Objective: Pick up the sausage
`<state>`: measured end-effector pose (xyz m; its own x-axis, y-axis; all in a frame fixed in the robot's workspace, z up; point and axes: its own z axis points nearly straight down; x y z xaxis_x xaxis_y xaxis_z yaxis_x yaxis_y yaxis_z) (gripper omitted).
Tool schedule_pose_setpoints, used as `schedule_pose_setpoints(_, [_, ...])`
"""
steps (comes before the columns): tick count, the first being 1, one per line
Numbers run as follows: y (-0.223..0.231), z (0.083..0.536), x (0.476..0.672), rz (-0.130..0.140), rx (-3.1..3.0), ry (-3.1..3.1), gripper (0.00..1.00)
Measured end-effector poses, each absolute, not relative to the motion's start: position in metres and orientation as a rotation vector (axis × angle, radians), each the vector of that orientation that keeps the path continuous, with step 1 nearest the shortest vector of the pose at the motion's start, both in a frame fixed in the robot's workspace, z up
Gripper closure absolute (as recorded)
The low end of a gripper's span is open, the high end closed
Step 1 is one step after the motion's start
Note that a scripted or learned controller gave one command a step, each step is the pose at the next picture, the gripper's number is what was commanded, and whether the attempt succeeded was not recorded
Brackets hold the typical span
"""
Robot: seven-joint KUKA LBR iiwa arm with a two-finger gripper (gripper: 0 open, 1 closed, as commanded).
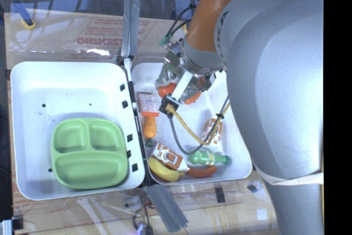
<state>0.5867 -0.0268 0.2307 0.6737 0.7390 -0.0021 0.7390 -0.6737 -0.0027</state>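
While the grey arm (275,74) reaches in from the right with its orange band (212,8) above the wrist, the gripper (179,88) hangs low over the upper part of the right bin (237,158), 1 of 2 white bins side by side. Something orange-red shows right at its tip, but I cannot tell how far the fingers are apart or whether they have hold of anything. What looks like the sausage (202,171), a reddish-brown curved piece, lies at the near edge of the right bin, just beside a banana (162,170) and below a green bottle (209,159). A carrot (149,126) lies along the bin's left wall, with a small carton (168,156) near the banana and a wrapped snack (213,130) toward the right wall. A green divided plate (88,152) sits in the left bin (33,91).
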Motion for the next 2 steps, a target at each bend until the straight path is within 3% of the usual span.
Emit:
schedule_pose_setpoints(1, [0.058, 0.189, 0.529, 0.011, -2.962, -1.037, 1.0])
schedule_pose_setpoints(2, [0.127, 0.277, 0.578, 0.005, -2.865, -1.287, 1.0])
